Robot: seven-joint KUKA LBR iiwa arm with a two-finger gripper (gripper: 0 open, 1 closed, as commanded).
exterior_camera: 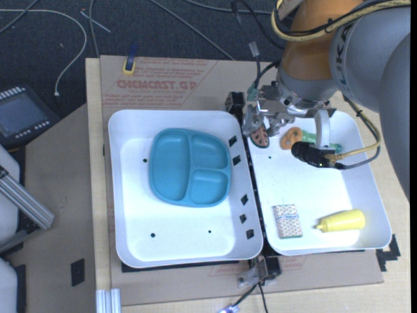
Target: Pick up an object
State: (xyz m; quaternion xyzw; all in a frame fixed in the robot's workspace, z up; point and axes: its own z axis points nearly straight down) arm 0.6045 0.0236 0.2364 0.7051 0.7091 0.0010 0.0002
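In the right bin (365, 194) there are several small things. Near its upper left corner lies a small brown object (262, 137), and the gripper (264, 124) is just above it and seems to touch it, but I cannot tell if the fingers are open or closed, or if they hold it. A little to the right is an orange object (291, 137), with something green (311, 138) beside it, partly hidden behind a black part (307, 152) of the tool and a yellow cable. In the lower part of this bin a small patterned packet (287, 220) lies flat, and right of it a yellow bottle (341, 221) lies on its side, close to the rim.

The left bin (130, 207) holds a blue plate (189, 167) with three compartments, in its upper middle.

Both bins stand side by side on a brown cardboard sheet (169, 80) with red printing, on a pale bench. The upper part of the frame shows a dark floor (163, 18) with thin white cables. At the left edge a dark screen (21, 113) is cut off. The arm (352, 38), grey with an orange band, covers the upper right corner of the right bin.
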